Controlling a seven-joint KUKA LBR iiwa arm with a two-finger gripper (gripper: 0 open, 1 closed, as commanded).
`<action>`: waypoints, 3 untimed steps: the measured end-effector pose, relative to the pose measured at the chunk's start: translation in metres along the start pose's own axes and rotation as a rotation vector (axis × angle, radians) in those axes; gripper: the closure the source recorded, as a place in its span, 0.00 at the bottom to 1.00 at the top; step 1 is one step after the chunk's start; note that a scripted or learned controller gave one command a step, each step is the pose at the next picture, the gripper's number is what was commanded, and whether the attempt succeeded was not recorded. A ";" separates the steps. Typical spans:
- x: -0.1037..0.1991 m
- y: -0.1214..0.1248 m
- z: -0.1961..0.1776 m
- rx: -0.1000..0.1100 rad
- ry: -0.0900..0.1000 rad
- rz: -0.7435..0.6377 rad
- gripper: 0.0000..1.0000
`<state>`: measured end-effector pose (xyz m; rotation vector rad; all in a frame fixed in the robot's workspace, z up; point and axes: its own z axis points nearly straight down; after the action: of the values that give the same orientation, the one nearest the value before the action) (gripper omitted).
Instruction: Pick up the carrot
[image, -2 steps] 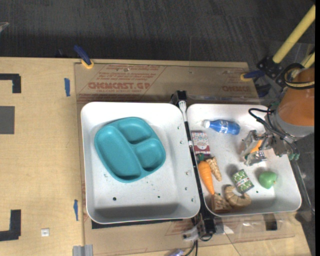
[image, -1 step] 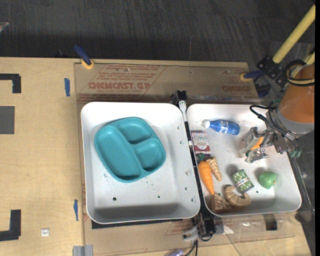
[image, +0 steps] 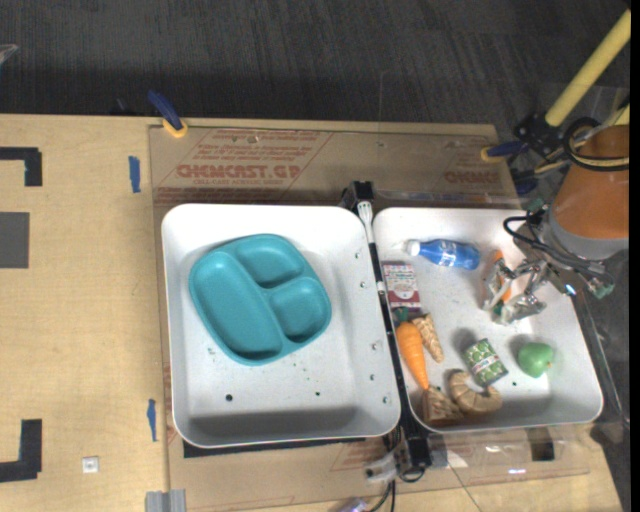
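Orange is what you want to find first: the carrot (image: 412, 355) lies in the right bin (image: 585, 400), hard against that bin's left wall, at about eight o'clock from the bin's centre. Its thick end points toward twelve o'clock and its tip toward five. Just beside it, toward three o'clock, you have a small tan speckled piece (image: 431, 338) lying nearly parallel to it. At twelve o'clock from the carrot sits a small red and white packet (image: 400, 282), and beyond that, toward one o'clock, a blue bottle (image: 445, 254) lies on its side.

Your gripper (image: 513, 292) hangs over the same bin at about two o'clock from its centre, well apart from the carrot, with the orange band (image: 596, 195) of the arm above it at the frame's right. From this slant you cannot tell whether the fingers are spread or pressed together; cables and metal parts blur together there, and nothing can be seen between them.

Toward five o'clock in that bin you see a green round fruit (image: 535, 358), with a green patterned packet (image: 485, 362) just beside it at nine o'clock, and a brown ring-shaped thing (image: 470, 396) near the front wall.

Over in the left bin (image: 200, 420) a teal divided plate (image: 260, 297) sits slightly toward eleven o'clock. Both bins rest side by side on the brown surface (image: 70, 330).
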<state>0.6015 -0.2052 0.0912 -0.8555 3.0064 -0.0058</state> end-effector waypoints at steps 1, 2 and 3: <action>0.001 0.001 0.002 -0.003 0.003 0.000 0.00; -0.004 0.000 -0.012 0.004 -0.012 0.003 1.00; -0.004 0.000 -0.011 0.003 -0.011 0.003 0.00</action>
<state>0.6046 -0.2032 0.1026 -0.8481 2.9969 -0.0050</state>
